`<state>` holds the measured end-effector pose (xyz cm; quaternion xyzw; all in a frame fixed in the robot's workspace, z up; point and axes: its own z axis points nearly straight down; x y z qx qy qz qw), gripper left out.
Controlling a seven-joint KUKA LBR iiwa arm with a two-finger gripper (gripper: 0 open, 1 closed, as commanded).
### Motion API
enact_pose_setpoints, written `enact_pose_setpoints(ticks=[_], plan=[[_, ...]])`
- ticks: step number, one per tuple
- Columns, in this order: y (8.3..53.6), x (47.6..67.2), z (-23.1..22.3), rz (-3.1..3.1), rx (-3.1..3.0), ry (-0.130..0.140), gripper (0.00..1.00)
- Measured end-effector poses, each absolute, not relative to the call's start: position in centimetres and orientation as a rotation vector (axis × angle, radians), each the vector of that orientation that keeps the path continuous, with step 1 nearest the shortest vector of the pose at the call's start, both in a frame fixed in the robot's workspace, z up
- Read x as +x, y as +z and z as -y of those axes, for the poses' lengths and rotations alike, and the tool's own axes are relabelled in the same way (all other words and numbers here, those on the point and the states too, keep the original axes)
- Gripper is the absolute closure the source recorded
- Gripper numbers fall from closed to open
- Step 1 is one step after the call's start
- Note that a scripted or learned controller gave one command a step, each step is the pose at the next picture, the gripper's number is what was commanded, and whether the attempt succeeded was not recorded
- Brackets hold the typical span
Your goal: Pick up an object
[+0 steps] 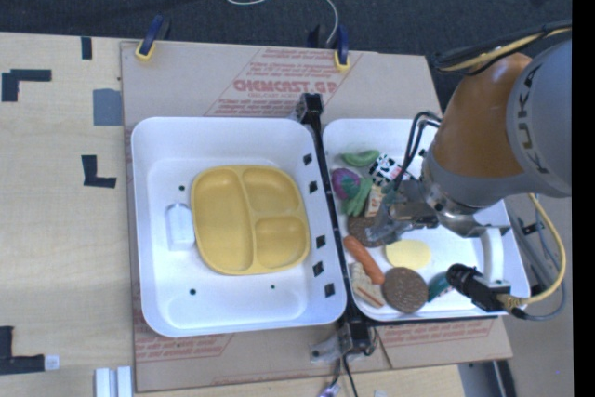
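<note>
The tool is low over the toys at the right bin's 9 o'clock side, I can't tell its grip, and next it must close and lift.

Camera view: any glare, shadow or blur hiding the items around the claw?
Camera view: even light, no strong glare on the white bins; the arm shades the right bin under the claw; the carrot and yellow tray read clearly; the small items by the claw are soft and hard to separate.

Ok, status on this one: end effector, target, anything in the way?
End effector low in right bin, over the toy pile. Nothing seen held. Carrot, yellow disc, brown disc crowd close beside it.
</note>
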<state>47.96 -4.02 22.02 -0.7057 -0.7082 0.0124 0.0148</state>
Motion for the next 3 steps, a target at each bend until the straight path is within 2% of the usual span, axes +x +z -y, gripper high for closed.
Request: enact_pose_setpoints(ticks=[1,2,3], plan=[[21.98,47.95,4.03,2.204,-2.196,0.039,0.00],[22.77,47.90,3.99,2.202,-2.192,0.045,1.00],[22.74,47.89,4.00,2.201,-2.192,0.046,0.00]])
